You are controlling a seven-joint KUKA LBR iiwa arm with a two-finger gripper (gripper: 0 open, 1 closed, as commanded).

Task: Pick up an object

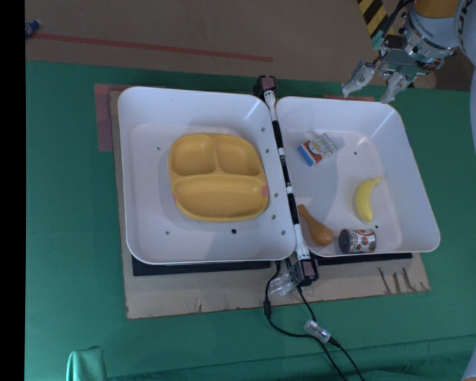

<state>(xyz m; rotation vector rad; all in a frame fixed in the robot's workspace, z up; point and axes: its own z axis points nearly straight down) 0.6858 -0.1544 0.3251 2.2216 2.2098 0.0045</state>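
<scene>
— Where is the arm, and how does it sit?

— The grey arm with the orange band (435,9) comes in at the top right corner, most of it cut off by the picture's edge. Its two-finger gripper (370,83) hangs over the far rim of the right shallow white bin (416,178), fingers pointing down and spread wide apart, with nothing between them.

— What is hard to make out?

— The wrist is a tangle of metal and cable; only the two pale fingertips (349,88) read clearly. The print on the small carton is too small to read.

— And the things that could be picked?

— All four lie in the right bin, well apart from the gripper. The small white carton with red and blue print (318,147) lies flat nearest to it, toward the bin's far left. The yellow plastic banana (364,198) lies nearer the right wall, curved. By the near rim, a brown toy drumstick (315,226) lies aslant beside a small can with a red-and-white label (358,240), tipped on its side.

— The other bin?

— The left shallow white bin (141,149) holds a yellow plastic tray with three compartments (218,177), lying flat in its middle.
</scene>
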